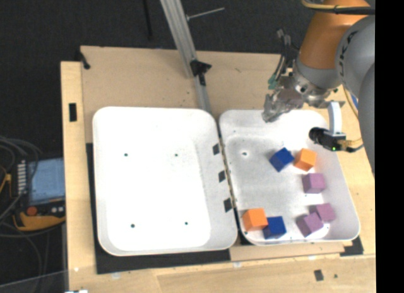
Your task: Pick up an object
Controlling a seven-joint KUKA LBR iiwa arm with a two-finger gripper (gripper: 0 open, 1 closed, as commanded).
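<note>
In the right white plastic bin (252, 187) we see small foam cubes: a blue cube (281, 159) just beside an orange cube (306, 159), three purple cubes (314, 182) along the right side, and an orange cube touching a blue one at the near wall. The end effector (276, 107) hangs above the bin's far edge, apart from all cubes; we cannot tell how open it is. The left white bin (154, 181) lies beside on the wooden worktop (132, 77).
</note>
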